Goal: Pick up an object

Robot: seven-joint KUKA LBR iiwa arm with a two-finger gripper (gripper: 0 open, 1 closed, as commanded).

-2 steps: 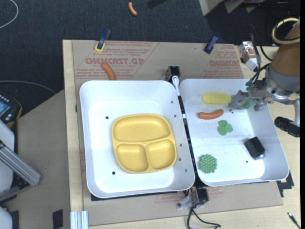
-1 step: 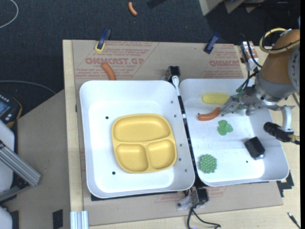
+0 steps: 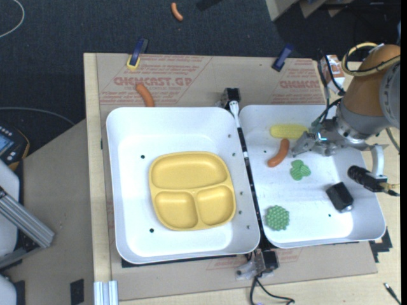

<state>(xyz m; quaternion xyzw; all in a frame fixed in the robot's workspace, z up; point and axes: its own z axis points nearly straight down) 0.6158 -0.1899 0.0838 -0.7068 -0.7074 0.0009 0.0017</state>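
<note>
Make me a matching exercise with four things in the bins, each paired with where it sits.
Things:
1. yellow tray
2. corn
3. black block
4. round green piece

Places:
A. right bin, near front edge
B. left bin, middle
C. right bin, back, beside the end effector
D. right bin, right side

Pairs: 1-B, 2-C, 3-D, 4-A

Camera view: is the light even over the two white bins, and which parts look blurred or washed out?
In the camera view, the light is soft and fairly even; the left shallow white bin looks bright, nearly washed out on its floor. The yellow three-compartment plastic plate casts only a faint shadow. The tool on the grey arm looks slightly blurred, and its details are hard to read. The dark carpet floor is dim.
</note>
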